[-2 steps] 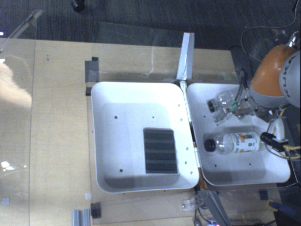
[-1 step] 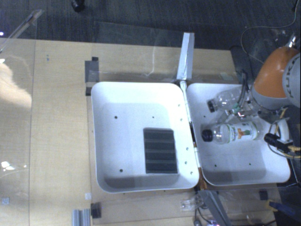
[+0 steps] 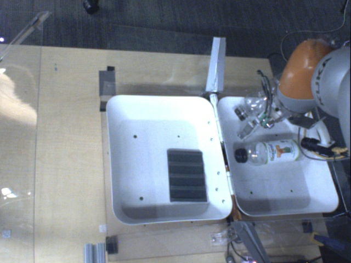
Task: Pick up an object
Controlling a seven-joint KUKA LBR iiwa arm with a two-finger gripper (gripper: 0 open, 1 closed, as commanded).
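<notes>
We look down on a pale wooden surface (image 3: pixel 66 163) that carries two shallow white bins side by side. Beyond its far edge the floor (image 3: pixel 164 10) is dark grey carpet, and a black cable end (image 3: pixel 91 3) lies on it near the top of the view. A sheet of clear plastic or glass (image 3: pixel 19 92) covers the left part of the surface and throws bright reflections there.

The left bin (image 3: pixel 126 119) holds one thing, a black ribbed rectangular block (image 3: pixel 187 175), lying flat near the bin's near right quarter. A grey metal bar (image 3: pixel 215 64) stands at the far end of the seam between the two bins, and small dark brackets (image 3: pixel 108 84) sit at the left bin's corners.

The right bin (image 3: pixel 285 190) holds a clear plastic bottle (image 3: pixel 269 152) with a black cap and a white, green and orange label, lying on its side with the cap toward the left bin. The grey arm with its orange band (image 3: pixel 304 73) reaches in from the right, and its pincer (image 3: pixel 255 116) hangs over the far part of the right bin, just above the bottle. We cannot tell whether the pincer is apart or together, since clear material and cables crowd around it
</notes>
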